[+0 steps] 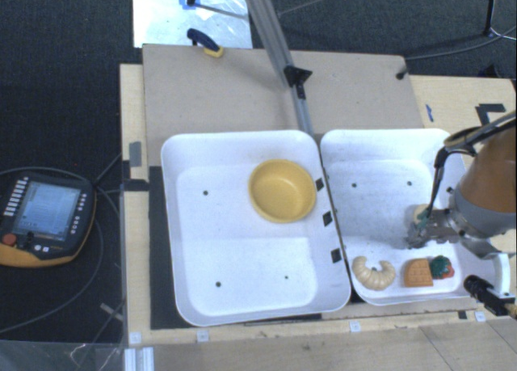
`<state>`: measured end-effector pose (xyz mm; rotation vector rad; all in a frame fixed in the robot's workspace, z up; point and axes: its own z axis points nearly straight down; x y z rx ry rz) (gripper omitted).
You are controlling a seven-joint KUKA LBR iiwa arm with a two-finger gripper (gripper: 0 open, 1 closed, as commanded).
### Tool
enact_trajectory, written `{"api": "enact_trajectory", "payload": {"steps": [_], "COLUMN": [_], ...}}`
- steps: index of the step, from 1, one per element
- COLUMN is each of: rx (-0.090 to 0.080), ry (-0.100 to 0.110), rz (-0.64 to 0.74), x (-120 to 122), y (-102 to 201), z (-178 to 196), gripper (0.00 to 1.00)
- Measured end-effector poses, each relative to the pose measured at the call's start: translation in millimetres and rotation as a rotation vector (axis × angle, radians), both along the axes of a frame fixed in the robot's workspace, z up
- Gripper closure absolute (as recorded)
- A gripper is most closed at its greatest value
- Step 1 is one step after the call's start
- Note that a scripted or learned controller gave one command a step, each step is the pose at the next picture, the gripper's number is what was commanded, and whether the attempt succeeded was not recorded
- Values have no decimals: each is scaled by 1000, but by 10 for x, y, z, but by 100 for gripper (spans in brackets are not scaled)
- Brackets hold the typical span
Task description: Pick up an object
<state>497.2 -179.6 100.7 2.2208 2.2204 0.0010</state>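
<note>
Croissant-shaped toy point(375, 272) near right bin's point(380, 175) front wall — orange block point(418, 273), green piece point(441, 265) beside it, yellow bowl point(282, 190) in left bin point(194, 224), gripper point(422, 230) low nearby — grip state unclear.

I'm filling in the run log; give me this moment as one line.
arm: over right bin | gripper: low in bin, fingers unclear | nearby: croissant, orange block, green item | left bin: yellow bowl
</note>
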Motion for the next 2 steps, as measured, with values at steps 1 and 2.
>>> {"api": "enact_trajectory", "payload": {"steps": [1, 2], "rx": [-1, -1], "ry": [-4, -3], "rz": [1, 1], "x": [102, 44], "y": [-51, -57], "z": [530, 1129], "gripper": [100, 100]}}
